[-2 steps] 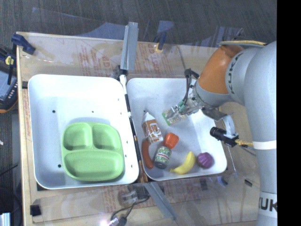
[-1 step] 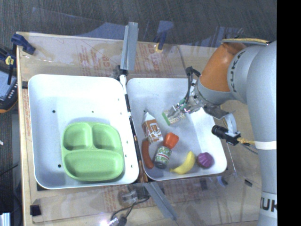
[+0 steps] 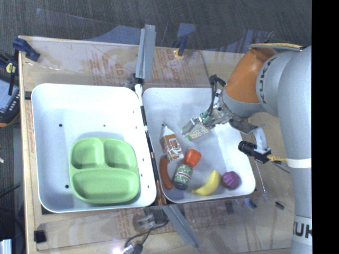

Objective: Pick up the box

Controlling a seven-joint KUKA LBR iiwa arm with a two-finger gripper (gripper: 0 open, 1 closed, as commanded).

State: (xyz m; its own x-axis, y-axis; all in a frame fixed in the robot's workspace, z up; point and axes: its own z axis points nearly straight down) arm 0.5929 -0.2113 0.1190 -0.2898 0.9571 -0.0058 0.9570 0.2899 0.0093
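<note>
Claw (image 3: 197,127) sits low in the right bin (image 3: 235,102), upper centre; whether it grips anything I cannot tell. Box (image 3: 170,145) lies just lower left, tilted; aim across its narrow sides.

Single fixed camera above bench (image 3: 95,62), looking down at slant; both bins in frame; arm (image 3: 286,89) enters right.

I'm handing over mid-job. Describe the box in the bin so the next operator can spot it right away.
Look in the right bin, the one with the food items. Along its left wall, next to the divider between the bins, lies the box, a small white carton with orange-brown print. Its neighbours are rounded: a red sausage below it, an orange pepper and a green can to its right.
</note>
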